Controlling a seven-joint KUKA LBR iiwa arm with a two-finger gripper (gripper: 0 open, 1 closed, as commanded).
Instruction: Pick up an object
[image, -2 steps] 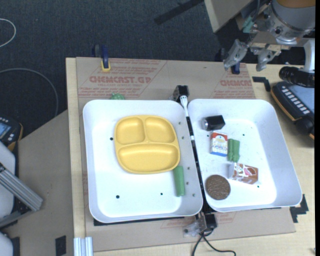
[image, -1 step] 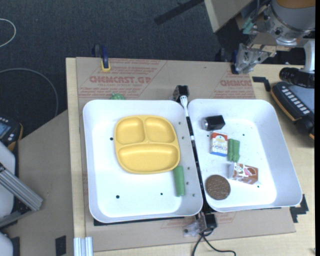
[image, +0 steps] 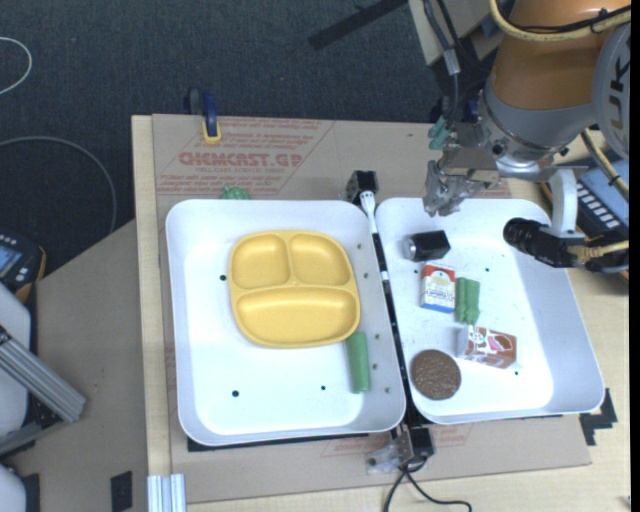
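- now the yellow plate (image: 294, 288) lies in the left bin (image: 200, 330).
- right of the plate, the gripper (image: 443, 205) hovers over the right bin (image: 560, 340), holding nothing; fingers' spread not visible.
- further right lie a small carton (image: 437, 287) and a brown disc (image: 436, 373).

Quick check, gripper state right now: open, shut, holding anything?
Gripper: above the far edge of the right bin, past the small black object; nothing seen in it; open or shut cannot be told.
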